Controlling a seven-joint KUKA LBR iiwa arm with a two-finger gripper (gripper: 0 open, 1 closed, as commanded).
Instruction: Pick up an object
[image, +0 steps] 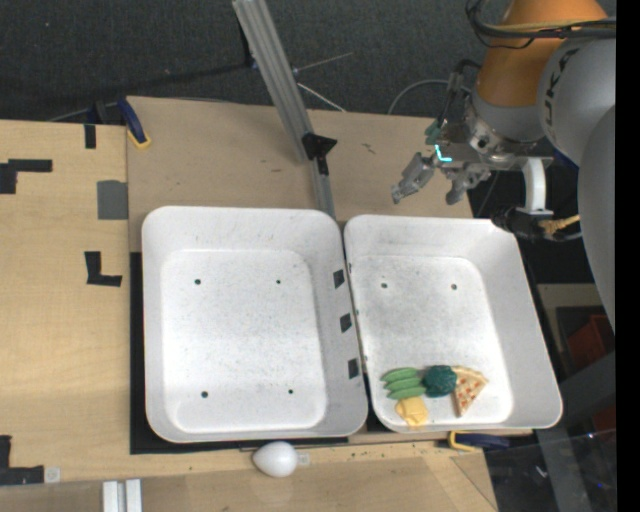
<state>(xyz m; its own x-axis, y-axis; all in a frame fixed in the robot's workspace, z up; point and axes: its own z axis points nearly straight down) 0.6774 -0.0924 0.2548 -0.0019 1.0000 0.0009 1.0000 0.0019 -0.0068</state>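
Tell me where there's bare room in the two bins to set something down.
The left bin offers bare floor from wall to wall. In the right bin, the far and middle floor is bare. Its near edge is crowded: green pods, a dark green piece, a pizza slice and a yellow piece cluster there.

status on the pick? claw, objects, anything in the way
Claw open, holding nothing, above the right bin's far edge. Toy food cluster sits in that bin's near corner, untouched. Nothing between claw and cluster.

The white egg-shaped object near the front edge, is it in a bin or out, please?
Out. The white egg-shaped object lies on the bench, just past the left bin.
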